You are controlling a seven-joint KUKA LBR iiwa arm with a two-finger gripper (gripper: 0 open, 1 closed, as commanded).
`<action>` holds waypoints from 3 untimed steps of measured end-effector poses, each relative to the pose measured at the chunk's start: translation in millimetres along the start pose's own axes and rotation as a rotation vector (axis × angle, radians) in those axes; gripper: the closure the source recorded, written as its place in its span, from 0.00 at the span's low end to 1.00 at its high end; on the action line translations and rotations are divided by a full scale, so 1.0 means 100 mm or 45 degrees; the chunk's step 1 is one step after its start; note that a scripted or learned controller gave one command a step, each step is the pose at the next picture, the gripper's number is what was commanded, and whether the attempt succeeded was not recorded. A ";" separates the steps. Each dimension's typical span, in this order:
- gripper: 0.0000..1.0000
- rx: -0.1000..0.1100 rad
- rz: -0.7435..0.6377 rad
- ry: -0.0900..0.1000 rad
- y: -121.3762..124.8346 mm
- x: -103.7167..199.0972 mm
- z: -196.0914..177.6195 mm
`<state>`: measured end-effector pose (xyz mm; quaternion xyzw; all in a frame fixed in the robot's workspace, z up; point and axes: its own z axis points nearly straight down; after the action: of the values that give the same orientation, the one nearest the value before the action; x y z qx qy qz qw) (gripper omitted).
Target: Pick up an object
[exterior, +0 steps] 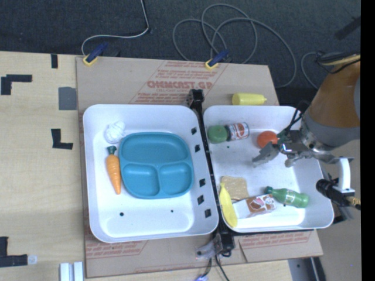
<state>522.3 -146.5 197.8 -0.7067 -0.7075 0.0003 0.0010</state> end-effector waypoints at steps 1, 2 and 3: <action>0.00 -0.011 -0.001 -0.003 0.84 0.22 1.11; 0.00 0.066 0.003 -0.015 1.29 0.40 1.12; 0.00 0.083 -0.002 0.002 1.34 0.28 1.18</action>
<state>655.7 -118.6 80.0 -0.7057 -0.7078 0.0226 0.0247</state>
